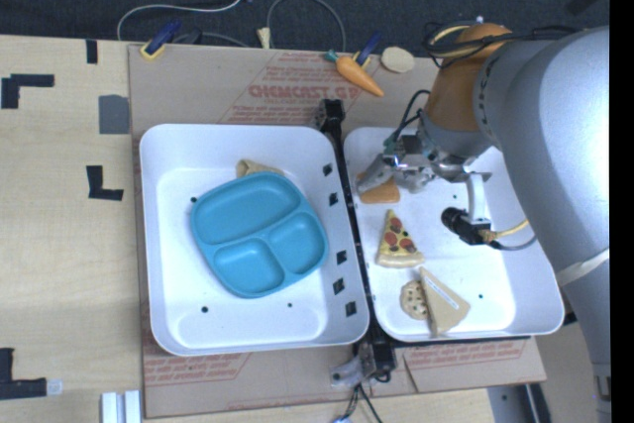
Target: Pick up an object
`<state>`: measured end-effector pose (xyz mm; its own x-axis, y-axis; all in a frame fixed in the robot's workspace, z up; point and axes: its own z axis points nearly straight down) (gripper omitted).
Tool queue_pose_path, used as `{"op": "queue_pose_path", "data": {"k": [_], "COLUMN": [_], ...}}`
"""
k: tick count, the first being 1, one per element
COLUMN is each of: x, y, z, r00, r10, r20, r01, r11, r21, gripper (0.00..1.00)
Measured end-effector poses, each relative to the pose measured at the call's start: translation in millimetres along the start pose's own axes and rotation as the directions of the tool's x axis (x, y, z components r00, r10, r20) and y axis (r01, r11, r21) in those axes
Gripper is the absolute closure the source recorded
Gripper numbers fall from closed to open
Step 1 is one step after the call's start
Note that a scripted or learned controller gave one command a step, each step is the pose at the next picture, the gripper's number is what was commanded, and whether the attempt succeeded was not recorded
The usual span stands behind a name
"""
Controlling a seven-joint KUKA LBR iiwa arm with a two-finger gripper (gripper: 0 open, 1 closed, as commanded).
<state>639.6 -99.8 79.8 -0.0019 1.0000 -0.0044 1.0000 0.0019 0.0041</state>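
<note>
Two white bins sit side by side. The left bin [163, 213] holds a blue tray [258, 233] with a tan piece [255, 168] showing behind it. The right bin [515, 307] holds a pizza slice [396, 241], a cookie [412, 299] touching a wedge [443, 304], and an orange-tan piece [378, 193] near the divider. The gripper [381, 175] is low over that piece, right at it; whether it is open, closed or gripping cannot be made out. These look like small toy foods: probably light, rigid and smooth, so likely to slip unless pinched across the narrow sides. The piece lies close to the bin's left wall, leaving little clearance there; open floor lies to the right. A carrot [357, 74] and a pale disc [397, 60] lie on the cardboard [198, 84] beyond the bins.
</note>
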Motion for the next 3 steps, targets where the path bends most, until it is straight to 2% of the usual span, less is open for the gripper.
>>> {"op": "queue_pose_path", "data": {"k": [1, 3], "x": [3.0, -1.5], "y": [28.8, 13.0], "z": [-5.3, -6.1], "r00": [1.0, 1.0], "r10": [-0.002, 0.0], "r20": [-0.001, -0.002], "r01": [0.002, 0.0], "r11": [1.0, 1.0], "r21": [0.009, 0.001], "gripper": [0.0, 0.0]}}
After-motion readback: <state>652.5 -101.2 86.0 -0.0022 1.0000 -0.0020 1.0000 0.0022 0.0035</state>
